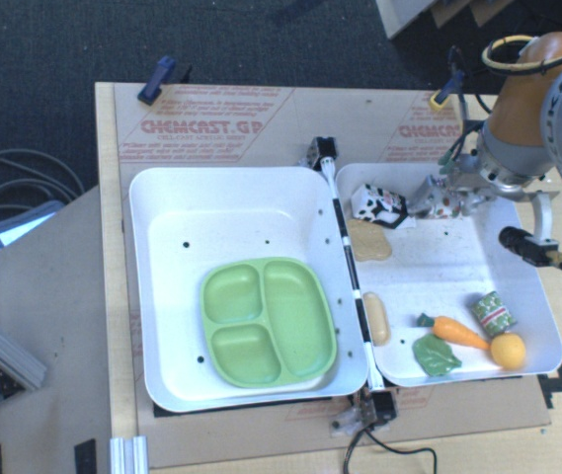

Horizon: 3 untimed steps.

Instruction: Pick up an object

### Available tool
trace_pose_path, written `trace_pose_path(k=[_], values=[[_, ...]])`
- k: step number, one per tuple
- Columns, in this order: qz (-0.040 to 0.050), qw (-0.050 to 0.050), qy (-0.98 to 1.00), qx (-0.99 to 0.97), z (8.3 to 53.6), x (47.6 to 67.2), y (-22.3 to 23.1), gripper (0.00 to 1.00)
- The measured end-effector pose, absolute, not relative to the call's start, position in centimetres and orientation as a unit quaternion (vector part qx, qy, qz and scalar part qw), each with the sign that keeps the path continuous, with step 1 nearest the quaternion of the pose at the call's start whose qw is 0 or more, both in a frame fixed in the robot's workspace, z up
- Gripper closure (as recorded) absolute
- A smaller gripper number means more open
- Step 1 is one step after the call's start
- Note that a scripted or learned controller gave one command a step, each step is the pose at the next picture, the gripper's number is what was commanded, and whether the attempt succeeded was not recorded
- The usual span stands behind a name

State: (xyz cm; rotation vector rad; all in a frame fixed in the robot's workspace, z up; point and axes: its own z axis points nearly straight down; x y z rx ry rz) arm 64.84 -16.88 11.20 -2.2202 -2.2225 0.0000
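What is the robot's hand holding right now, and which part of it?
It cannot be told. The gripper is low at the back of the right bin, close to the black-and-white toy, but the view is too small to show anything between its fingers.

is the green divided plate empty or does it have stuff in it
Empty. The green divided plate lies flat in the left bin, and all three compartments show bare green.

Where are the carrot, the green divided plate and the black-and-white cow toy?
carrot [458, 333]: camera view, middle of its orange body.
green divided plate [268, 321]: camera view, ridge between its compartments.
black-and-white cow toy [376, 206]: camera view, middle of its body.
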Motion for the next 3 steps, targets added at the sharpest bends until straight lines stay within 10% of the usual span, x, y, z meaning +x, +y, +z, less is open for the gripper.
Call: trace_pose_path(k=[1, 2, 3], values=[[-0.0016, -0.002, -0.708, -0.707, 8.9, 66.9, -20.2, 0.0], [-0.0026, -0.004, -0.708, -0.706, 10.1, 67.0, -20.2, 1.0], [-0.0021, -0.002, -0.708, -0.706, 9.1, 67.0, -11.8, 1.0]])
